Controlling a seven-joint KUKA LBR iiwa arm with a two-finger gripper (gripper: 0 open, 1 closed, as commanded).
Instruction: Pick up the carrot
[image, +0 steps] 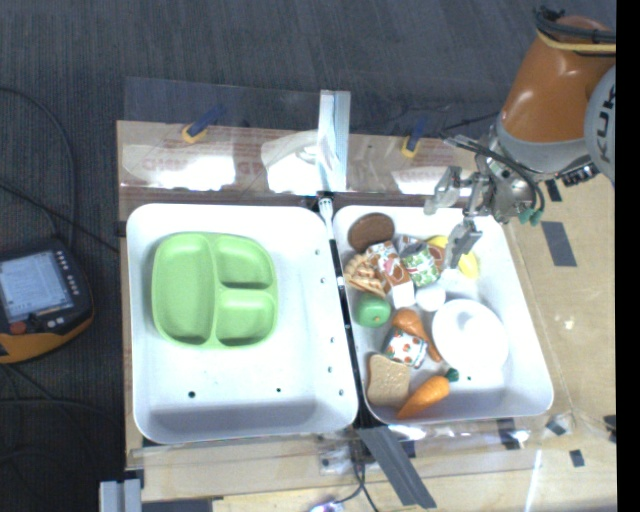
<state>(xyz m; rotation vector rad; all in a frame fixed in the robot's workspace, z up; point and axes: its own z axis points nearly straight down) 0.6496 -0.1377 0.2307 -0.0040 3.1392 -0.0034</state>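
Currently, the gripper (457, 215) is hanging spread and empty; the carrot (424, 396), at the right bin's (530, 395) front edge, looks light, rigid, best pinched mid-body.

Robotics lab: wooden desk (585, 330) with taped markers, two white bins (240, 415), teach pendant (40, 300) on dark carpet (250, 45).

The arm (560, 85) is cut off by the right edge.
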